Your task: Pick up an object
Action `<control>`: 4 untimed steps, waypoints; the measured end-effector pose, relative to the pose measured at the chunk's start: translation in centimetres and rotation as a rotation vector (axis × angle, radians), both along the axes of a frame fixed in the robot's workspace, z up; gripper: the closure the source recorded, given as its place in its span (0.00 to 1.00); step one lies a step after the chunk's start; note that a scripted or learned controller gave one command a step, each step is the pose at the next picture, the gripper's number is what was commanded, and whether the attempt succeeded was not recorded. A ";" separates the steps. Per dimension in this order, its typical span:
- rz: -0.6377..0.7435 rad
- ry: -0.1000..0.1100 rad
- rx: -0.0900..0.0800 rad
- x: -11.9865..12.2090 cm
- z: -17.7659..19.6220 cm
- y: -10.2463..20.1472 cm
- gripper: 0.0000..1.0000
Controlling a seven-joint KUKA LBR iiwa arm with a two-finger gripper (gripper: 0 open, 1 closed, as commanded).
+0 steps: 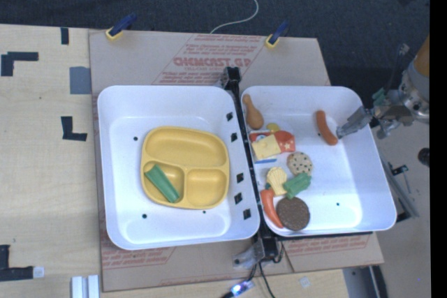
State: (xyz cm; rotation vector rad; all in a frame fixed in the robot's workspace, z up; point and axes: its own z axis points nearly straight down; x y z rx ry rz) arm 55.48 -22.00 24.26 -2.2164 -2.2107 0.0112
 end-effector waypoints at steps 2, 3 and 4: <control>0.004 -0.008 -0.003 0.1 -3.8 -0.3 0.00; 0.005 -0.006 -0.001 0.2 -10.1 0.3 0.00; 0.003 -0.012 -0.004 0.2 -15.4 0.4 0.00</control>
